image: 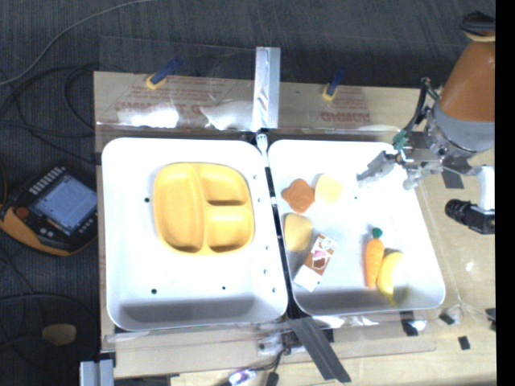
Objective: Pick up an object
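The right bin (pixel 418 240) holds several toy foods. An orange-brown round piece (pixel 299 195) lies beside a pale yellow disc (pixel 327 188) near the bin's upper left. Below them sit a pale yellow lump (pixel 297 232) and a small red and white carton (pixel 316 261). A carrot (pixel 373 260) and a yellow banana (pixel 389 272) lie together at the lower right. My gripper (pixel 390 175) hangs over the bin's upper right part, open, with nothing between its fingers. It is to the right of the pale disc and above the carrot.
The left bin (pixel 129 288) holds a yellow divided plate (pixel 203 206). A metal divider post (pixel 266 87) stands at the back between the bins. A handheld pendant (pixel 56 207) lies on the floor to the left.
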Controlling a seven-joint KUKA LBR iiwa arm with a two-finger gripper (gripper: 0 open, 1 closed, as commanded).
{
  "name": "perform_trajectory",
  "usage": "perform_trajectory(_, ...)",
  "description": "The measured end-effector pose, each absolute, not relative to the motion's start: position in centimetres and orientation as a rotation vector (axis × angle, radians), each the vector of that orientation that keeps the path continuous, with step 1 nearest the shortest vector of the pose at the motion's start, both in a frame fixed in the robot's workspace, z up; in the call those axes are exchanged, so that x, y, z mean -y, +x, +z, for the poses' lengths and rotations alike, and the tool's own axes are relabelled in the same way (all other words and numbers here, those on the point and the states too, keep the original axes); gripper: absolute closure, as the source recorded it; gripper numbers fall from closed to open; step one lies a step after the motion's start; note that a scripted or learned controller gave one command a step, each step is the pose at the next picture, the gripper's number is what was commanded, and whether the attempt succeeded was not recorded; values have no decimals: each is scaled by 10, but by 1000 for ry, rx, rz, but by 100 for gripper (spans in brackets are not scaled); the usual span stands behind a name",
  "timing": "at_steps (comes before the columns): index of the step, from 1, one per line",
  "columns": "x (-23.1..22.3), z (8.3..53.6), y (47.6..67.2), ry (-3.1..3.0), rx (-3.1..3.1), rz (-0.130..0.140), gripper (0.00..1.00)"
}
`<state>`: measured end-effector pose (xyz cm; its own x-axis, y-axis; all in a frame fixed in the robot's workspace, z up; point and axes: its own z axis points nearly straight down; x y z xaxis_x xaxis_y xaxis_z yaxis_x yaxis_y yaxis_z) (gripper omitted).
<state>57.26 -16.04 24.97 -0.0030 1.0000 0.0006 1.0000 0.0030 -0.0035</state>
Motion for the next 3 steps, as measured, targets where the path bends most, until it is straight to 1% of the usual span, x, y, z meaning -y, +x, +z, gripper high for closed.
perform_trajectory(1, 193, 129, 513, -2122, 2311, 2, 0)
perform_trajectory(2, 191, 90, 488, -2029, 2414, -7, 0)
perform_trajectory(3, 190, 99, 490, -2029, 2415, -12, 100)
